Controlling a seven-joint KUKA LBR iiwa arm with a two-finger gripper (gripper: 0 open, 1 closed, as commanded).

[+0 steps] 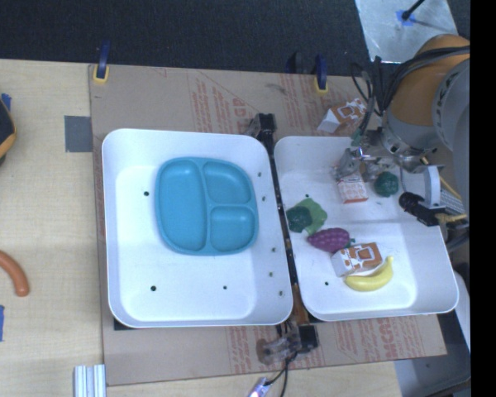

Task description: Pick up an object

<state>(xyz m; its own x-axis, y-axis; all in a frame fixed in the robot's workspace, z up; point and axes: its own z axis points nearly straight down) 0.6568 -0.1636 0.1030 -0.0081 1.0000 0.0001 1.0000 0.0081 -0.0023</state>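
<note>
Two bins sit side by side; nearest in the right bin (pixel 430 300) lie a banana (pixel 370 278), grapes (pixel 329 239) and broccoli (pixel 305 215). Farther back, the gripper (pixel 362 160) hovers just above a small packet (pixel 353 190); jaw spread cannot be told.

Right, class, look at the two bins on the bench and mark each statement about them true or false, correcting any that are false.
1. The blue divided plate lies in the left bin. True.
2. The banana lies in the left bin. False: it lies in the right bin, near the front edge.
3. The purple grapes lie between the green vegetable and the banana. True.
4. The sausage lies on the blue plate. False: it lies on the bare bench, left of both bins.
5. The gripper is over the left bin. False: it is over the right bin's far part.
</note>
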